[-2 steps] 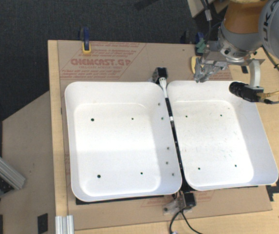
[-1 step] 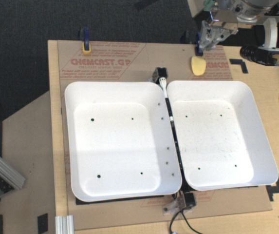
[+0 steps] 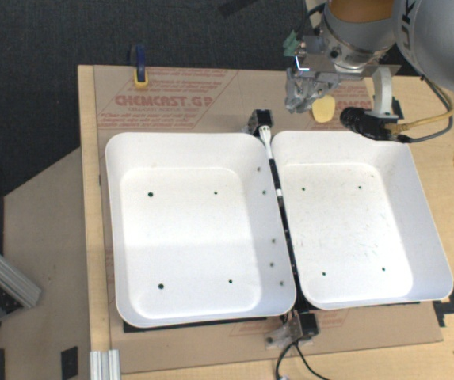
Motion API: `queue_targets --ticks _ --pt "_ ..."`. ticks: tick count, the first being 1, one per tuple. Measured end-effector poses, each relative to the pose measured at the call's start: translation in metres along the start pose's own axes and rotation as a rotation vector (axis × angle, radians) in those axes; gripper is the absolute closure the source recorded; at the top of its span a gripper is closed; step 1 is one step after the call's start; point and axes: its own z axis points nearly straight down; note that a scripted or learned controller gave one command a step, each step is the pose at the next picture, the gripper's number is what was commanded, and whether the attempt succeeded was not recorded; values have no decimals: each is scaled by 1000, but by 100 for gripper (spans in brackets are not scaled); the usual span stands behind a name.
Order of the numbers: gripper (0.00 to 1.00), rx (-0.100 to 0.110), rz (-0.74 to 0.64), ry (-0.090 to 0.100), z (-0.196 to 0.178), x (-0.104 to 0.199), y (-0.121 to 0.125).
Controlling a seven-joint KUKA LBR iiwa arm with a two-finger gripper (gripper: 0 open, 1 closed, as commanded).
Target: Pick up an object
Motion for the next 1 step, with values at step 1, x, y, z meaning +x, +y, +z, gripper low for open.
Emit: queue_targets --ticks 1 --pt "100 -15 13 -7 -46 -108 0"
